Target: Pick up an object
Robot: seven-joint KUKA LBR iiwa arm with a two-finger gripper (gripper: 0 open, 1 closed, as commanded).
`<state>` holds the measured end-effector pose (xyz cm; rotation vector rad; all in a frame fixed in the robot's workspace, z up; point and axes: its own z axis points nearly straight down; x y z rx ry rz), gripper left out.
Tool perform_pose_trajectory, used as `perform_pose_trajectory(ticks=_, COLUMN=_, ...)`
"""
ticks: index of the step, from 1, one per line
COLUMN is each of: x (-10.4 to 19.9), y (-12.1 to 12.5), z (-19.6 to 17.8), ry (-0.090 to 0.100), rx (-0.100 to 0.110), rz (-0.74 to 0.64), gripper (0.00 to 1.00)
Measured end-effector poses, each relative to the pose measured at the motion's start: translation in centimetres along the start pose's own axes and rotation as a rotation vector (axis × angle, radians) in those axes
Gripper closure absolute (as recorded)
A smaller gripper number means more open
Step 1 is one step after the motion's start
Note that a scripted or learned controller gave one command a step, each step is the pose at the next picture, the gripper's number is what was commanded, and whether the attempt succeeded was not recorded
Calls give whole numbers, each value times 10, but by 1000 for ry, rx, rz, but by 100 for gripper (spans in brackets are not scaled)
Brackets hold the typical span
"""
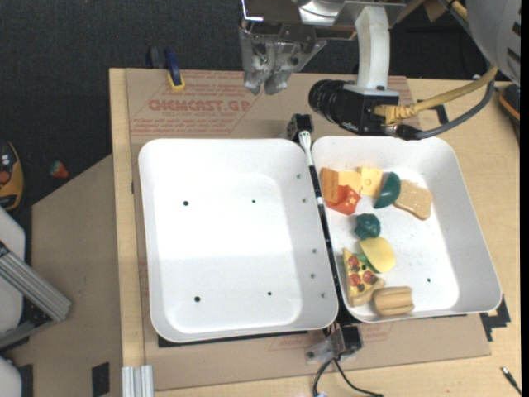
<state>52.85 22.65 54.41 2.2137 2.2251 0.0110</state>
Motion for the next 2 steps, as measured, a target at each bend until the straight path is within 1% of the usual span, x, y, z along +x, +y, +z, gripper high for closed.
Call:
perform_pose_trajectory(ticks=1, x=1, y=0, z=-11, ry=1, rx=-3, rz=-2, gripper=100)
perform_pose_trajectory(ticks=2, x=-130, y=9, z=64, ry=-8, rx=17, rz=20, gripper=100)
